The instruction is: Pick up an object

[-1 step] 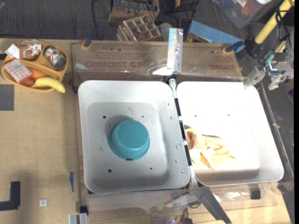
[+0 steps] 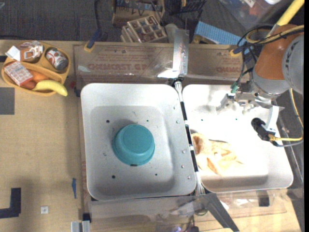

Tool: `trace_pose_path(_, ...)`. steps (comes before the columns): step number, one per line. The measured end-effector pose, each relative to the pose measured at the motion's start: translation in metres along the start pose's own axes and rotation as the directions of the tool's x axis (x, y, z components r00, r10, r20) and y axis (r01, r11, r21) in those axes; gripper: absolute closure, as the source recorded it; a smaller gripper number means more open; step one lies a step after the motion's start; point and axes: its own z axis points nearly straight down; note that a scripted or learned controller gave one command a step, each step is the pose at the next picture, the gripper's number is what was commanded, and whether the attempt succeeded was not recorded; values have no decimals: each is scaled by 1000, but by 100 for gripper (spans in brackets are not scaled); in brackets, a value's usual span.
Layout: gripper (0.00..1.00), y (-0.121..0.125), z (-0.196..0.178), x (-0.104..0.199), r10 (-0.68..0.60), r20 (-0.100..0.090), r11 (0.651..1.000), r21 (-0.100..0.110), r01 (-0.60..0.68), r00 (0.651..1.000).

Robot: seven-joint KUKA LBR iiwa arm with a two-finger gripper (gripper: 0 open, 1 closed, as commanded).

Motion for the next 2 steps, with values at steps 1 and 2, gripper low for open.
trace_pose_path(1,0,-48,2,19,-162,-1,987,1,162,987)
trace_pose_path(2,0,-139,14,30,-392,-2,920,1,392,920)
